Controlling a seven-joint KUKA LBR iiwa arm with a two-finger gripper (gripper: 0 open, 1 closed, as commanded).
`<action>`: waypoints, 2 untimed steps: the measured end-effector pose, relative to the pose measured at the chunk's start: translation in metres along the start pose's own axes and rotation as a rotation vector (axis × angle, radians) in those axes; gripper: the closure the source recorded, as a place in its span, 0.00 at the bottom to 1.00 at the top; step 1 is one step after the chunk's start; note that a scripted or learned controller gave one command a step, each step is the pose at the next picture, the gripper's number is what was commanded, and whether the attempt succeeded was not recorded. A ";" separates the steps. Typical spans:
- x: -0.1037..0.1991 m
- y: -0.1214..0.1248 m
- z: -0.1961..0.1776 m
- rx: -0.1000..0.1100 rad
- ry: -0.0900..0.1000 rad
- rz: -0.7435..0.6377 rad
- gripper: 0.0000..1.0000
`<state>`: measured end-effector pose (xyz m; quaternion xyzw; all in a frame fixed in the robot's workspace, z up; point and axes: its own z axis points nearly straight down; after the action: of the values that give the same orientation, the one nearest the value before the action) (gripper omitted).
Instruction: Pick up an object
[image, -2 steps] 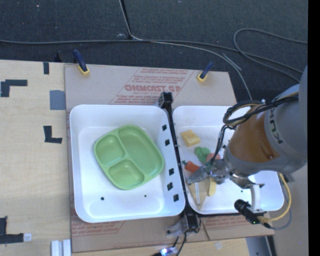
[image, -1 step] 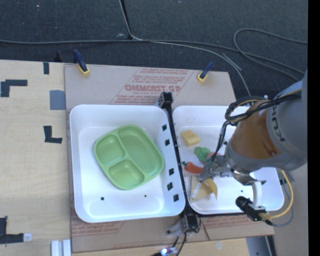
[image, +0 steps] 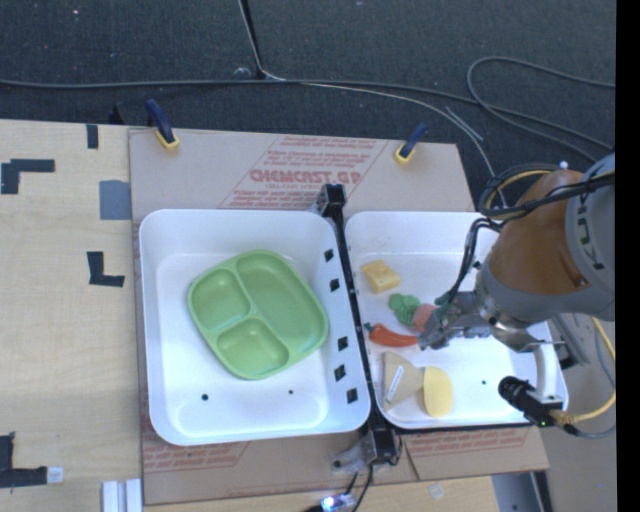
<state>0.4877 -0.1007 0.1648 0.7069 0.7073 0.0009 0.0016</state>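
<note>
The right bin (image: 440, 235) holds a yellow cheese-like block (image: 380, 276), a green leafy piece (image: 403, 306), a red-orange carrot-like piece (image: 392, 337), a pale yellow oval (image: 438, 390) and a tan wedge (image: 399, 378). My gripper (image: 432, 328) is low in this bin, just right of the green piece and over a reddish item. Whether anything sits between its fingers is hidden by the wrist.
The left bin (image: 160, 330) holds a green divided plate (image: 257, 313). A black divider (image: 345, 300) runs between the bins. Clamps (image: 160, 128) hold the cardboard at the back. The arm's body (image: 540, 260) covers the right bin's right side.
</note>
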 end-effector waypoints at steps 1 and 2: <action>0.000 0.001 -0.053 -0.001 0.000 -0.001 1.00; 0.000 0.001 -0.039 0.007 0.000 0.001 1.00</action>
<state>0.4887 -0.1007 0.2042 0.7071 0.7071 -0.0013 -0.0009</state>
